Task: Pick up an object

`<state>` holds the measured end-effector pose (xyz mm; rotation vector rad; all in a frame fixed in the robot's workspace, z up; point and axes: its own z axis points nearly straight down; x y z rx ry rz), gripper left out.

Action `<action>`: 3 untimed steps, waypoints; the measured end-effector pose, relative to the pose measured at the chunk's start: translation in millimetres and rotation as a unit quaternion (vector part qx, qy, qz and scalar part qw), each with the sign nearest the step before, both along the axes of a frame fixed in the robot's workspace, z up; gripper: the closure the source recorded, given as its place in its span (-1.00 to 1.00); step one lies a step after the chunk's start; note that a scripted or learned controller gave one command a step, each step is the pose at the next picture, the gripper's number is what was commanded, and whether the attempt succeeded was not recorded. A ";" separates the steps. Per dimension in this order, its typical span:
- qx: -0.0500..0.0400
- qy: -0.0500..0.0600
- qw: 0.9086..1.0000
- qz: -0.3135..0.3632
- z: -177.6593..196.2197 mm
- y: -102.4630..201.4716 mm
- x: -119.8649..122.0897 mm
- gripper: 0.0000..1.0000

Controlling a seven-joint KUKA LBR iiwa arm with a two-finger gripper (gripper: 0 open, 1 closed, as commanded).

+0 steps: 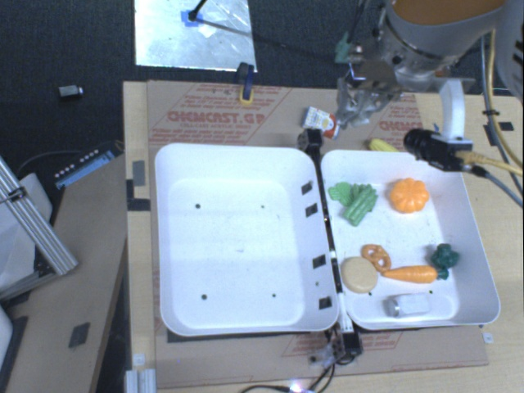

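White plastic bins sit side by side on the tabletop [205, 105], and everything we might pick lies in the right bin [471, 219]. The left bin [237, 236] is a smooth shallow tray with a few dark dots.

Our gripper [358, 109] hangs above the far rim of the right bin, near that bin's back-left corner. We cannot tell from this slant how it is set, and we see nothing held in it.

Trouble could come from crowding. The pretzel [376, 256], the pale round cookie [359, 275] and the carrot [409, 274] lie touching or nearly so, with the dark green broccoli [445, 257] at the carrot's end. A descent there could nudge a neighbour or catch two things at once. The carrot looks smooth and tapered, so we judge it may slip out sideways. The orange pumpkin [408, 195] is ribbed and rounded and stands apart. It may roll off a poorly centred pinch.

The green leafy vegetable [355, 201] is lumpy and lies near the divider between the bins, where a finger could strike the wall. The grey cylinder [408, 305] rests close to the near rim. The yellow piece [381, 146] at the far edge is too hidden to judge.
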<state>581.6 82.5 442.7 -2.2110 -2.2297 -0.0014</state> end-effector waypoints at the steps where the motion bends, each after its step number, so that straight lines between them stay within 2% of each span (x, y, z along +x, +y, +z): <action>1: -0.001 -0.002 1.000 -0.004 3.4 -8.2 68.1 1.00; 2: -0.002 -0.002 1.000 -0.005 10.6 -53.9 87.6 1.00; 3: 0.001 0.001 1.000 0.001 -20.4 -2.9 -30.8 1.00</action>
